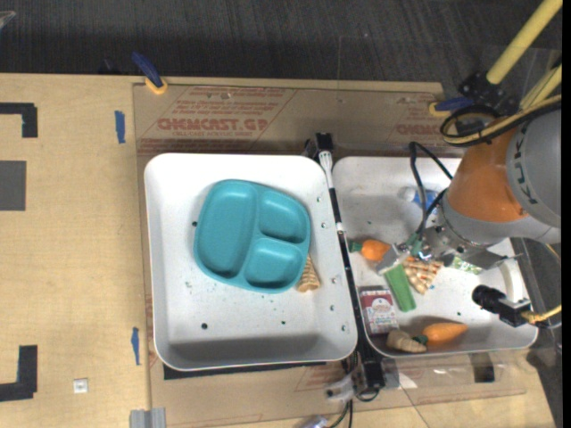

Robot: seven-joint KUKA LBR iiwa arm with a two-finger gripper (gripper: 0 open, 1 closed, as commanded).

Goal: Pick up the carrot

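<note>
- Carrot [443, 332]: orange, lying lengthwise near the front wall of the right bin [375, 178], just beside a tan piece [406, 341] at its left end. Free on the bin floor, nothing gripping it.
- Close by: a red-and-white box [379, 310] to the left, a green stick [399, 288] above that, a pale ridged item [419, 271], and a small round orange piece [375, 250] further back.
- Gripper [426, 252]: low over the middle of the right bin, next to the ridged item and apart from the carrot. Open or closed: cannot tell from this slant.
- Step in hand, by judgement: the approach, with no grasp made yet and the lift still to do.
- Next move calls for travelling toward the front wall, lining up across the carrot's short axis, then descending. Little room there: risk of striking the wall or catching the tan piece instead.
- Easy to mistake the small round orange piece for the target, being nearer.
- Left bin [169, 266]: holds a teal divided plate [252, 234] and a tan waffle-textured bit [308, 279] at its edge.
- Surface [71, 239]: light brown board with black tape marks on the left and a cardboard sheet [223, 119] under the bins, clamped at the back.
- Room: dark carpet [268, 16] beyond, yellow pole [526, 34] at the top right.
</note>
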